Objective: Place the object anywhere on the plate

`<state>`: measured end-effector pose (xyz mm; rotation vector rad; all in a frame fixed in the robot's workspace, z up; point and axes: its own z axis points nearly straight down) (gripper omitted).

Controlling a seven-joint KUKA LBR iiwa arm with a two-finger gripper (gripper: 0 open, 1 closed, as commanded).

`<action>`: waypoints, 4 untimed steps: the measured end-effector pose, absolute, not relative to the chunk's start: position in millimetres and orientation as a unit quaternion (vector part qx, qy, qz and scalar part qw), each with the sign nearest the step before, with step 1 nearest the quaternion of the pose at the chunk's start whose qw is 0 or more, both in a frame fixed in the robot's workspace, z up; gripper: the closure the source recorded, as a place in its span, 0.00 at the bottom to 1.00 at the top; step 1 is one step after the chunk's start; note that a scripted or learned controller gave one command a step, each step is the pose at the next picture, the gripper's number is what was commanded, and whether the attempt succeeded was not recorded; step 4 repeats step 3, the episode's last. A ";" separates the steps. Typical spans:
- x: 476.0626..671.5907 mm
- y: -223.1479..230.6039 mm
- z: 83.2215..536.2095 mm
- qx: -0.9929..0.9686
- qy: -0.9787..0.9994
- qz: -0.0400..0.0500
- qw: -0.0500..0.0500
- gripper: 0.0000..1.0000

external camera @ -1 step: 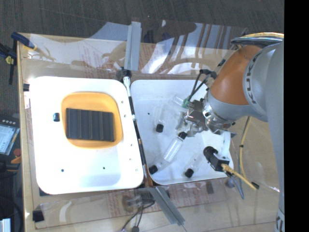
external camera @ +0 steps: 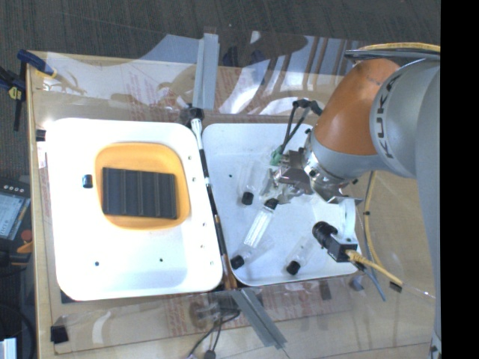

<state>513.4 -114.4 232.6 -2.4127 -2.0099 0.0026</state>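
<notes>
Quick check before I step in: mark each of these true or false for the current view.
1. The yellow plate sits in the left bin. True.
2. A dark ridged slab lies on the plate. True.
3. The gripper is over the left bin. False: it is over the right bin.
4. The clear tubes with black caps lie on the plate. False: they lie in the right bin.
5. The arm enters from the right. True.

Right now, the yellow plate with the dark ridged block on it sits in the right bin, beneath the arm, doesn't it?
Not quite: the camera view shows the yellow plate, with the dark ridged block on it, in the left bin. The arm is over the right bin.
</notes>
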 end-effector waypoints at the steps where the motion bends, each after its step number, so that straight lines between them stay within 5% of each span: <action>1: 552.6 -55.5 207.7 -0.715 -0.699 0.001 0.001 1.00; 2: 560.7 -6.0 190.8 -0.645 -0.765 0.002 0.003 1.00; 3: 560.8 -6.2 190.9 -0.645 -0.764 0.002 0.002 0.00; 4: 560.8 -6.2 190.9 -0.645 -0.764 0.002 0.002 0.00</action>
